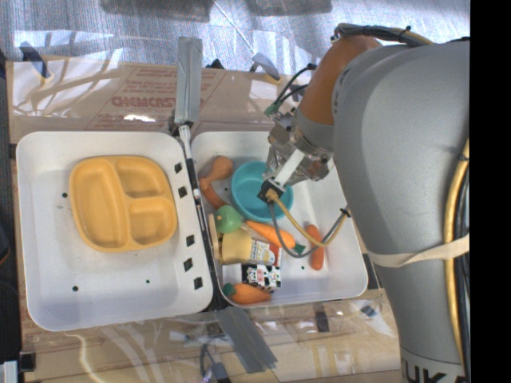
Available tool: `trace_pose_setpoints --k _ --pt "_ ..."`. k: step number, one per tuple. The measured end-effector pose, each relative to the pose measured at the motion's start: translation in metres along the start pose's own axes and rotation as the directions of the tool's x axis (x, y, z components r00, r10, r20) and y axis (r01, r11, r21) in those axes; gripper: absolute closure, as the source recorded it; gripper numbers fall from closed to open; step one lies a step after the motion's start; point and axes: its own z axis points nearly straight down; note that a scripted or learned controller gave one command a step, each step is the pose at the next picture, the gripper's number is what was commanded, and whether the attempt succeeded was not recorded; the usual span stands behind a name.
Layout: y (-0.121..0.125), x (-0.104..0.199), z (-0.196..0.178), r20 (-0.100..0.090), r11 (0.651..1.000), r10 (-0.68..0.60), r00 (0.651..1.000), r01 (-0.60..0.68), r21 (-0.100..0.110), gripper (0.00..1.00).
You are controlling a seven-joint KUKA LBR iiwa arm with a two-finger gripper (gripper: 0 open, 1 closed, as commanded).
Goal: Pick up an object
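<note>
**Mia:** Where is the gripper (286, 166)?

**Tom:** It hangs over the right bin (335, 271), just above the blue bowl (249, 199), at the bowl's 2 o'clock edge.

**Mia:** Is it open or closed?

**Tom:** I cannot tell. The wrist hides that part. I see nothing held in it.

**Mia:** So what step is this?

**Tom:** I think it is the reaching step. It is over a thing but has not grabbed it yet. My guess is that it wants the bowl, because that is closest.

**Mia:** What does it need to do next?

**Tom:** Go down gently, put one side inside the bowl and one side outside the rim, then squeeze and lift.

**Mia:** What does the bowl look like?

**Tom:** Round, blue-green and smooth. It stands the right way up in the upper middle of the bin. The rim looks thin, so it should be easy to pinch, but maybe slippery.

**Mia:** What is around it?

**Tom:** An orange chicken-leg toy (214, 174) sits close at its 9 o'clock. A green toy (227, 218) is at 7 o'clock and a carrot (271, 234) is just beside it at 6 o'clock. Farther that way is a cow-spotted carton (262, 276). Way off at 9 o'clock, the left bin (48, 278) has a yellow plate (124, 202).
</note>
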Motion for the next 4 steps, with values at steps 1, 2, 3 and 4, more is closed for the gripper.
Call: trace_pose_setpoints --k 1,2,3,4 --pt "-0.024 0.059 -0.059 0.001 0.988 0.155 0.988 -0.155 0.001 1.00" --pt "-0.052 0.058 -0.075 0.003 0.873 0.487 0.873 -0.487 0.000 1.00" --pt "-0.051 0.057 -0.075 0.003 0.872 0.489 0.872 -0.489 -0.001 0.00" --pt "-0.005 0.047 -0.035 0.006 0.865 0.502 0.865 -0.502 -0.002 0.00"
